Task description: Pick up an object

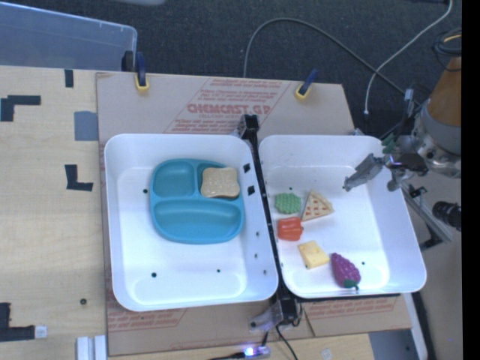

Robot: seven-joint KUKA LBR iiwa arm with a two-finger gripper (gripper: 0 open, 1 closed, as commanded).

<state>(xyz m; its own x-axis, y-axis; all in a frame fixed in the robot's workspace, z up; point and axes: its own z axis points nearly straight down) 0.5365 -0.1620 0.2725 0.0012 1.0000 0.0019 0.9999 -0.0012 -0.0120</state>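
Gripper point(365, 172) hovering over right bin's point(390, 272) far right corner | fingers: state unclear | pizza slice point(316, 207), grapes point(345, 269) lying inside

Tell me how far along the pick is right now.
Nothing looks picked yet. The toast slice sits in the blue divided plate in the left bin. The claw hangs over the right bin's upper right part, nothing between its fingers. The pizza slice, purple grapes and other toy foods lie untouched, so descent and grasp remain.
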